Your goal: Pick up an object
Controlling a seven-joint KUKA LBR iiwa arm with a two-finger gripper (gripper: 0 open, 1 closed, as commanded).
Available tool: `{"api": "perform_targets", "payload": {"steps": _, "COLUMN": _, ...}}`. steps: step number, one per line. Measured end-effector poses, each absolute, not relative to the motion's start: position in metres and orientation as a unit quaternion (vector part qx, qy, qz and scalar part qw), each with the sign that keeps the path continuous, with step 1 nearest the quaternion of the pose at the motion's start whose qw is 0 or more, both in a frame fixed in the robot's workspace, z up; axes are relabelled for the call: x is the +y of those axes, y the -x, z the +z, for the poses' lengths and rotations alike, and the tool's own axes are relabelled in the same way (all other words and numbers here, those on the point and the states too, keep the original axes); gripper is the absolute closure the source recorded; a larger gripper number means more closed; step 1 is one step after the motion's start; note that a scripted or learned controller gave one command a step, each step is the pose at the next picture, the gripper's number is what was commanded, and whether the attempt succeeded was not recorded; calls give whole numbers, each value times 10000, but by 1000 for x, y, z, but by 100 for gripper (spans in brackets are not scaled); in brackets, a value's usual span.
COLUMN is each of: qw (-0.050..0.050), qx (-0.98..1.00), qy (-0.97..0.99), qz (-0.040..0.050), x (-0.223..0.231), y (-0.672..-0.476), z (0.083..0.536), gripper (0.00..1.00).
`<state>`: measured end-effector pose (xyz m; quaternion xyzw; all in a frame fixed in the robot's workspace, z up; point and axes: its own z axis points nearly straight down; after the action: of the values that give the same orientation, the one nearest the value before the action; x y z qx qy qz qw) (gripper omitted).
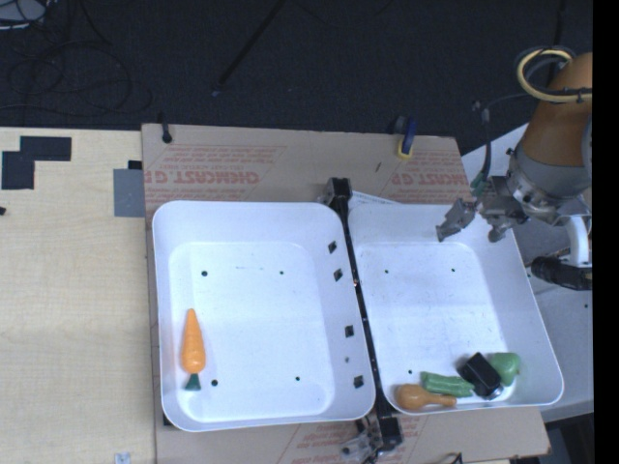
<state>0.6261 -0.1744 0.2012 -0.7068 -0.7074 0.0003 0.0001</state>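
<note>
1. White plastic forms both bins: the left bin point(164, 259) and the right bin point(542, 327) sit side by side on brown cardboard point(290, 167), with a black divider point(353, 298) between them.
2. An orange carrot point(192, 342) lies in the left bin near its left wall, toward the near corner, green tip pointing to the front.
3. In the right bin's near right corner lie four things close together: a black block point(480, 374), a light green piece point(506, 364) just behind it, a dark green pod point(446, 385) to its left, and an orange-tan gourd point(420, 397) at the front rim.
4. The arm point(556, 138) stands over the right bin's far right corner.
5. The hand point(476, 221) hovers above the far rim, fingers point(452, 223) spread apart, nothing between them.
6. It is well apart from every object.
7. The pale wood counter point(68, 288) lies left of the cardboard.
</note>
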Motion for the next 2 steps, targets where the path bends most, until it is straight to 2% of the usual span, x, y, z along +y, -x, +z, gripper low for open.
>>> {"api": "perform_targets", "payload": {"steps": 1, "qw": -64, "qx": -7100, "qy": 7041, "qz": -61, "x": -90, "y": -623, "z": 403, "gripper": 0}}
{"api": "perform_targets", "payload": {"steps": 2, "qw": -54, "qx": -7099, "qy": 7043, "qz": -57, "x": -30, "y": -645, "z": 547, "gripper": 0}}
